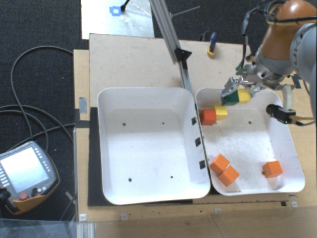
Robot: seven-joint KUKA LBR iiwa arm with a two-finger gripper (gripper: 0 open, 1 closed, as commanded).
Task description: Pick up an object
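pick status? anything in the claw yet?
Done: the claw has reached the far end of the right bin. In hand: a green and yellow block sits at its tip, apparently raised, though a firm grip is unclear. Left: confirm the lift. The red block and orange blocks lie untouched.

The grey arm (302,38) reaches in from the right edge of the camera view, its orange band (286,26) sitting high near the top right corner above the wrist. From there the wrist slants down and to the left, ending in the metal end effector (237,90). The end effector hangs tilted, its tips pointing down-left, and its two fingers are closed around a small green and yellow block (236,97) that shows between them.
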